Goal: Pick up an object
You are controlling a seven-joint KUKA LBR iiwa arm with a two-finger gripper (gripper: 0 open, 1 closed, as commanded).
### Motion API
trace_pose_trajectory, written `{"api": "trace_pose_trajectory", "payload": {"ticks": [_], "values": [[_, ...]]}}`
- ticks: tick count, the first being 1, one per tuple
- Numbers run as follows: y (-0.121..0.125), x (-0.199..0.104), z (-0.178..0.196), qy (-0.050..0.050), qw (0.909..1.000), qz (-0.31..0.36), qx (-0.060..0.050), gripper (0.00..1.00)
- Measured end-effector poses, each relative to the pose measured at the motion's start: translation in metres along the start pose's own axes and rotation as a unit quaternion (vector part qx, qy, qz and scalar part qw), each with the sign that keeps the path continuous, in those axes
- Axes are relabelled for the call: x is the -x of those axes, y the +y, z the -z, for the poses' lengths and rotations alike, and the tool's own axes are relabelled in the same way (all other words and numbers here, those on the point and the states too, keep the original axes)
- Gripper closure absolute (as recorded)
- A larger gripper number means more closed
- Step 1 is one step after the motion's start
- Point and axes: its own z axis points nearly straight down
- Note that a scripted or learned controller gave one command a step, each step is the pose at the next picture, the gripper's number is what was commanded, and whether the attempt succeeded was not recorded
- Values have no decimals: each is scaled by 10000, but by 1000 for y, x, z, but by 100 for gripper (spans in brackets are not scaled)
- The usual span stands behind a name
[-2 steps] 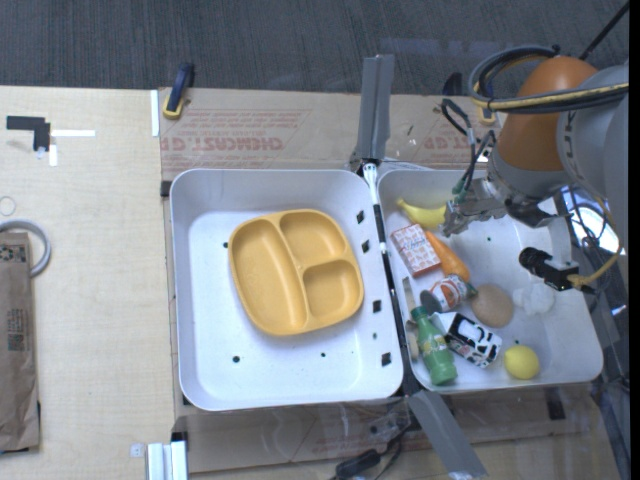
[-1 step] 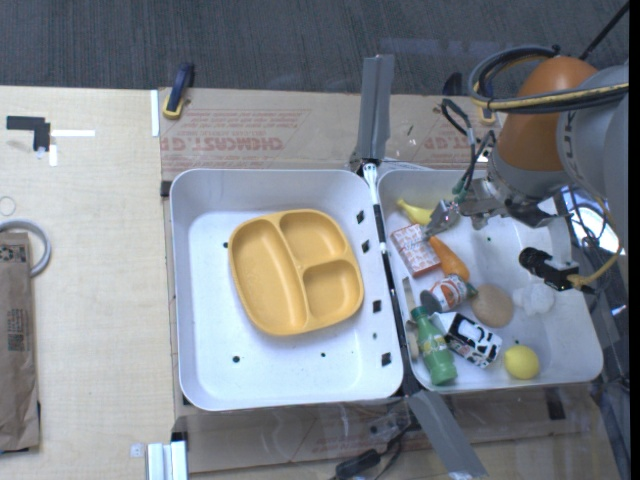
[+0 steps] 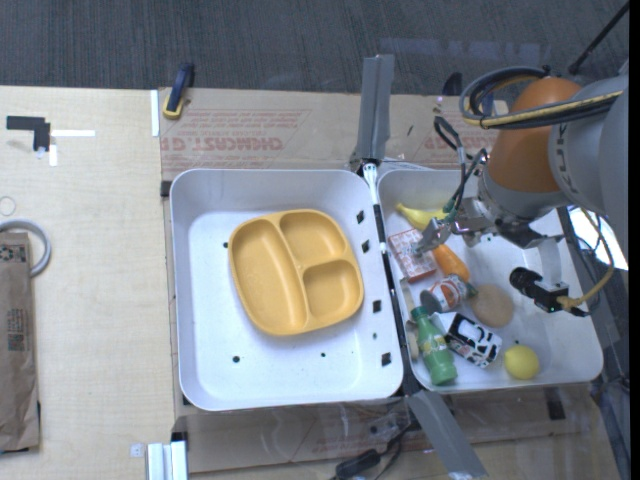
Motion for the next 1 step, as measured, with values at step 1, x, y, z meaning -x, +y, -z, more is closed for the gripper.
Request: {"api": "trace_pose_trajectory", "payload": {"ticks": [1], "values": [[1,0,10,12,10000,-16,11,100]]}}
